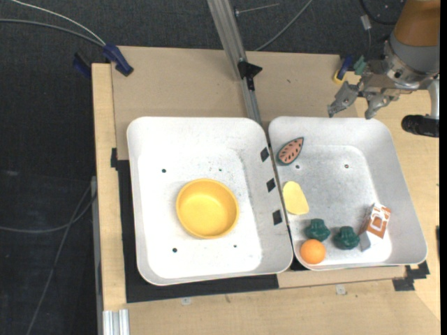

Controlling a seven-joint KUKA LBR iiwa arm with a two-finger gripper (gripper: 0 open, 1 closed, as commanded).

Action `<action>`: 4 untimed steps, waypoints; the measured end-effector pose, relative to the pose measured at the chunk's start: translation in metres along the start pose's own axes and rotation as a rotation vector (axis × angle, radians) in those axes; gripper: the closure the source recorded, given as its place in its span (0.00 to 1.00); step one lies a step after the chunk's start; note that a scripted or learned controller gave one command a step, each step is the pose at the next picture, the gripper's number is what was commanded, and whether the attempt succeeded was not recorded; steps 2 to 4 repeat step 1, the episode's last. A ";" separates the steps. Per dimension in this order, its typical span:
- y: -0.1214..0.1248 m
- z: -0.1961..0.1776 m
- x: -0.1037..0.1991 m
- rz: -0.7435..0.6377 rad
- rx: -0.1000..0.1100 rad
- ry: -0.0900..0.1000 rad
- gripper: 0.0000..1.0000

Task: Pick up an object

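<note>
Pick not started as far as I can judge: hand [356, 105] hangs above the far rim of the right bin [391, 152], 2 fingers spread apart, nothing between them. All candidates lie loose in that bin, nearer the camera than the hand: leaf-shaped piece [290, 150] closest, off to its left; pale yellow piece [295, 199] below that; orange ball [313, 251], 2 green pieces [318, 229] [345, 237] and an orange-white block [378, 222] along the near wall, well apart from the hand. Yellow bowl [206, 206] sits in the left bin [150, 187], farthest away. Left to do: choose target, descend, close, lift. Arm is cut off at the frame's top right; green pieces too small to identify; a grey bit beside the block is unclear.
</note>
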State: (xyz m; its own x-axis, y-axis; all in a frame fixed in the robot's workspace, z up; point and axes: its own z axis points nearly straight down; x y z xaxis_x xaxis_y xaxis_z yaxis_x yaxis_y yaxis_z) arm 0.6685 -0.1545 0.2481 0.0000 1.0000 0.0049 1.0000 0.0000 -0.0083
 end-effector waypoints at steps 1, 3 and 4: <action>0.002 0.042 0.001 -0.001 0.004 -0.001 0.00; 0.002 0.042 0.001 -0.001 0.004 -0.001 0.00; 0.002 0.042 0.001 -0.001 0.004 -0.001 0.00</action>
